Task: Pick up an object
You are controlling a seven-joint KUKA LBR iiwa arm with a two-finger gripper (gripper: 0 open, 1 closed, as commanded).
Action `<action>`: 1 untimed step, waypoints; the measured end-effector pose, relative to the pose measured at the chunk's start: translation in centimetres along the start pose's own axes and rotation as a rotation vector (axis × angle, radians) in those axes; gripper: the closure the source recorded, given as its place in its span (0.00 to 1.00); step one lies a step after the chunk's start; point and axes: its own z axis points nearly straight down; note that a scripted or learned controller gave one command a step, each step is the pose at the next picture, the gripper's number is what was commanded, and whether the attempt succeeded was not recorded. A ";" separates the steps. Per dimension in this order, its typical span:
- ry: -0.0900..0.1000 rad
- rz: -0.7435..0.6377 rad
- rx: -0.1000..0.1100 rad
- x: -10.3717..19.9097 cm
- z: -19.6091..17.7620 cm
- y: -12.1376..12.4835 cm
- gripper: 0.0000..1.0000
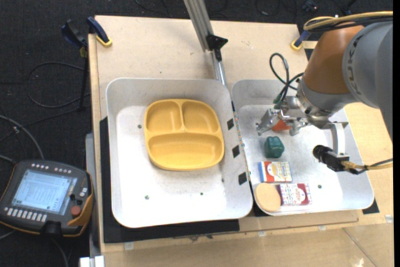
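My gripper hangs low over the far part of the right bin, its grey fingers spread apart. A small orange-red thing shows between them, and no finger touches it as far as I can see. Just in front of the gripper a dark green block lies on the bin floor. Nearer the front lie a small red and white packet, a second red packet and a tan round disc.
The left bin holds a yellow divided plate. A slanted metal pole rises from the ridge between the bins. A teach pendant lies off the bench at the lower left.
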 end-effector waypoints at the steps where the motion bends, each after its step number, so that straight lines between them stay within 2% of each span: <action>1: -0.001 -0.001 -0.008 0.0 -1.4 0.2 1.00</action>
